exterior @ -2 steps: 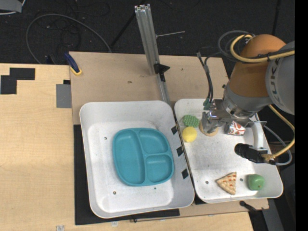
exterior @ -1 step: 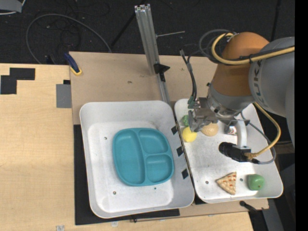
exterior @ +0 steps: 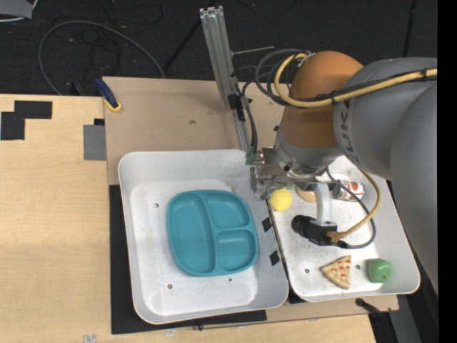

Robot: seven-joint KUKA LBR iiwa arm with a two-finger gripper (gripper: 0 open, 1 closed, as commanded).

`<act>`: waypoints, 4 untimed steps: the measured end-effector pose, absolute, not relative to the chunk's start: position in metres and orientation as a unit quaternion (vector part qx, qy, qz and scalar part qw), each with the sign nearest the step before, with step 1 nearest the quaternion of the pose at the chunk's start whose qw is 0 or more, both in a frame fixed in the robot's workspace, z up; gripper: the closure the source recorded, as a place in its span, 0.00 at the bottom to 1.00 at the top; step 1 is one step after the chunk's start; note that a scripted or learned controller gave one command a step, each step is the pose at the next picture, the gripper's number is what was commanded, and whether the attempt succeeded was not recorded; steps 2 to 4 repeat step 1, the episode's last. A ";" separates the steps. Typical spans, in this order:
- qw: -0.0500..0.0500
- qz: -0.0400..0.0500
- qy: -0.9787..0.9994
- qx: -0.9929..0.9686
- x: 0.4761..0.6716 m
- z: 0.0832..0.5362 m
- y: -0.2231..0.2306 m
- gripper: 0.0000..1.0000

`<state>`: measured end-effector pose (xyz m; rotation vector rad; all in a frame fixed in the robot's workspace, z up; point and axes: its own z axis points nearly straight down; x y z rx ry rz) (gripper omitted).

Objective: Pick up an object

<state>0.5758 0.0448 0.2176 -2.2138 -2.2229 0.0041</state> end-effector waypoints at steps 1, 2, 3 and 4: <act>0.002 0.001 -0.709 -0.705 0.575 0.215 0.094 1.00; 0.002 0.001 -0.709 -0.705 0.575 0.215 0.094 1.00; 0.002 0.001 -0.709 -0.705 0.575 0.215 0.094 1.00; 0.002 0.001 -0.709 -0.705 0.575 0.215 0.094 1.00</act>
